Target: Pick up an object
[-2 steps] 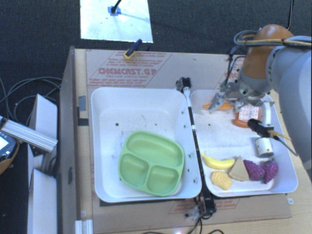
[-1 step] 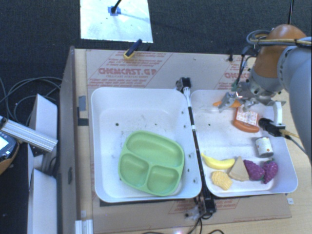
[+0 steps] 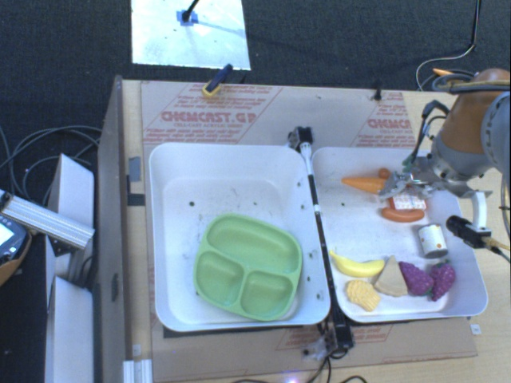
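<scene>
Nearest items: a corn cob [image 3: 363,295], a bread slice [image 3: 390,278], a banana [image 3: 357,266] and purple grapes [image 3: 428,279] are seen along the near edge of the right bin [image 3: 479,298].
Likely target: a red hot dog [image 3: 404,209] is found at the far side of the right bin, with a carrot [image 3: 365,184] just beside it.
Gripper: the gripper [image 3: 406,183] is placed directly over the hot dog and the carrot's tip; whether its claw is wide or closed cannot be told from this angle.
Progress: nothing is seen lifted; every item is judged to rest on the bin floor, so the grasp and the lift are left to be done.
Other item: a small white cylinder [image 3: 432,240] is set near the hot dog, toward the arm.
Left bin: a green divided plate [image 3: 249,266] is held in the left bin [image 3: 172,214].
Writing: "CHEMCAST GP" is printed in red on the brown sheet [image 3: 239,106] under the bins; the same print is repeated, partly covered, at the far right.
Beyond: a pale square panel [image 3: 190,22] is laid on the dark floor.
</scene>
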You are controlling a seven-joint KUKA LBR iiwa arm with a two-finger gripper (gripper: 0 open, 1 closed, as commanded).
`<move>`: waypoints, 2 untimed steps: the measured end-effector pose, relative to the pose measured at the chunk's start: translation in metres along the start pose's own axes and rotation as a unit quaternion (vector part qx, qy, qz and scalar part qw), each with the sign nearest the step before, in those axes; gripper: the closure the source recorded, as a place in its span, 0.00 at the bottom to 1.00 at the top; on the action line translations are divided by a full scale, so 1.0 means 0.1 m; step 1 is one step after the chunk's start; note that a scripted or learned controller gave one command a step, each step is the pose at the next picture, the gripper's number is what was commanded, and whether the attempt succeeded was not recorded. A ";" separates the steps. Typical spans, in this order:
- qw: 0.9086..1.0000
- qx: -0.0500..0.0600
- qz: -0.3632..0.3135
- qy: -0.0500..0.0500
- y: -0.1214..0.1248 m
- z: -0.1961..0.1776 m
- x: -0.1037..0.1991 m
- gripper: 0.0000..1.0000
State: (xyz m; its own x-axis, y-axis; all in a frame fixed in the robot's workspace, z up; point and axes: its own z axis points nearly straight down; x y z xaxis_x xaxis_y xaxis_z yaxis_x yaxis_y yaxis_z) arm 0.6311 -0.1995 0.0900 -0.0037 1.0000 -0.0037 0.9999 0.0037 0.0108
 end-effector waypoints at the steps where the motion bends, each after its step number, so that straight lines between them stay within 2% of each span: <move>1: 1.000 -0.002 0.000 -0.001 -0.46 -0.01 -0.08 0.00; 2: 1.000 -0.002 0.000 -0.001 0.01 0.00 0.15 0.00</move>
State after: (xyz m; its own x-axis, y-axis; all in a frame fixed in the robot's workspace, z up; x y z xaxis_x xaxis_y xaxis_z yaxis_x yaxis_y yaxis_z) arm 0.6316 -0.1849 0.0900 -0.0042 1.0000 -0.0063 0.9999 0.0043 0.0150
